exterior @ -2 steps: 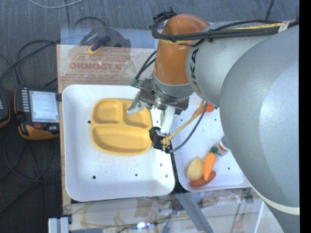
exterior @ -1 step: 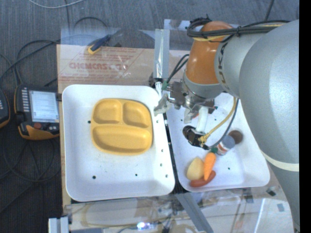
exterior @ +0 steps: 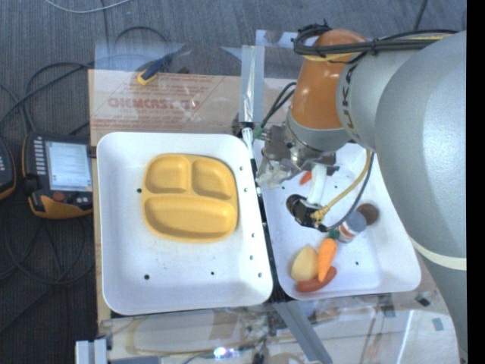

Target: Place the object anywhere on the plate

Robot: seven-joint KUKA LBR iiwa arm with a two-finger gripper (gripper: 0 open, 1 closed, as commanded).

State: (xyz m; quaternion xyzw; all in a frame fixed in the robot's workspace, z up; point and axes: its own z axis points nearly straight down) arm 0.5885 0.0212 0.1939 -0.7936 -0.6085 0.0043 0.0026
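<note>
Over right bin (exterior: 394, 275) | gripper (exterior: 282, 165) grip state: cannot tell | yellow plate (exterior: 189, 196) bare | risk: missed grasp among crowded carrot (exterior: 326, 258), potato (exterior: 305, 263)

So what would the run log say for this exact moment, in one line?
arm: over right bin | tool: near bin's left wall | carrot, potato: in right bin | yellow plate: left bin, bare

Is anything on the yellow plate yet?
No: the yellow plate has all three compartments bare; the carrot lies in the right bin.
</note>
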